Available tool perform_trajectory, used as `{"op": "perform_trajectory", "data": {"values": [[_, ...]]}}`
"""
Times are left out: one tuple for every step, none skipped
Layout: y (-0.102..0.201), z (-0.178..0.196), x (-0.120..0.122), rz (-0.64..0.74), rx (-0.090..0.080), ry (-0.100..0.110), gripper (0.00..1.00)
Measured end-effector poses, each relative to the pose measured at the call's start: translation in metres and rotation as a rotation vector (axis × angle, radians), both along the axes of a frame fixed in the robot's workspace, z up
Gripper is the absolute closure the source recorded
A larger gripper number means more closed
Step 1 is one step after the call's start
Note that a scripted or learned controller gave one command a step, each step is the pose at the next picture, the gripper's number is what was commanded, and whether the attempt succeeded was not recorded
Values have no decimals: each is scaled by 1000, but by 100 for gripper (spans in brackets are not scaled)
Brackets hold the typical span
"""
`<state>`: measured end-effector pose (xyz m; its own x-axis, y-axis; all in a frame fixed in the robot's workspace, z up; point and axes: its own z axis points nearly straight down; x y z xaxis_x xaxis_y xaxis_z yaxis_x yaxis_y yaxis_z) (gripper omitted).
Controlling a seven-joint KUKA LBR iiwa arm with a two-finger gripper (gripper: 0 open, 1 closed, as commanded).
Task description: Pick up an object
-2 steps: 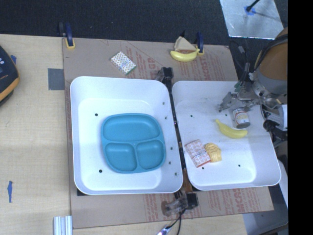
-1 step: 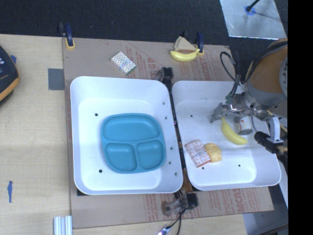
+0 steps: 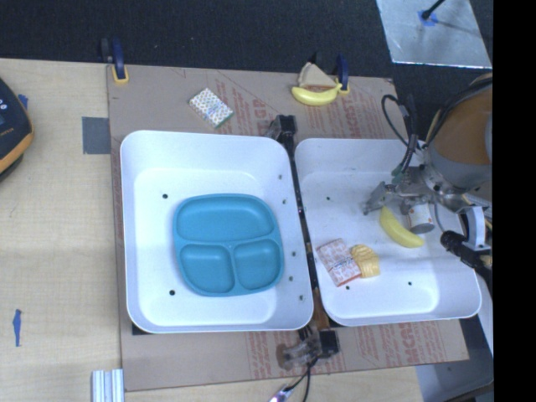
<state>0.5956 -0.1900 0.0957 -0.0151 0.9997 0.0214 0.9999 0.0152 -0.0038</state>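
The right bin (image 3: 435, 296) holds a yellow banana (image 3: 402, 232), a small red-and-white printed packet (image 3: 334, 263) and a little yellow crinkled piece (image 3: 366, 261) beside it. My gripper (image 3: 400, 206) hangs low over the bin's right half, right at the banana's upper end, and partly covers it. Whether it touches the banana is unclear. The orange-banded wrist (image 3: 462, 141) rises behind it at the right edge.
A blue divided plate (image 3: 228, 243) lies in the left bin (image 3: 142, 166). Beyond the bins on the board rest a second banana with a tan wedge (image 3: 316, 90) and a patterned packet (image 3: 210, 106). A yellow-and-black device (image 3: 10, 124) sits at the far left.
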Motion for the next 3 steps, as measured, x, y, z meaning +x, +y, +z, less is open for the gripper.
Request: {"op": "perform_trajectory", "data": {"values": [[-5, 11, -1, 0, -11, -1, 100], [3, 10, 1, 8, 6, 5, 0], [-2, 0, -8, 1, 4, 2, 0]]}}
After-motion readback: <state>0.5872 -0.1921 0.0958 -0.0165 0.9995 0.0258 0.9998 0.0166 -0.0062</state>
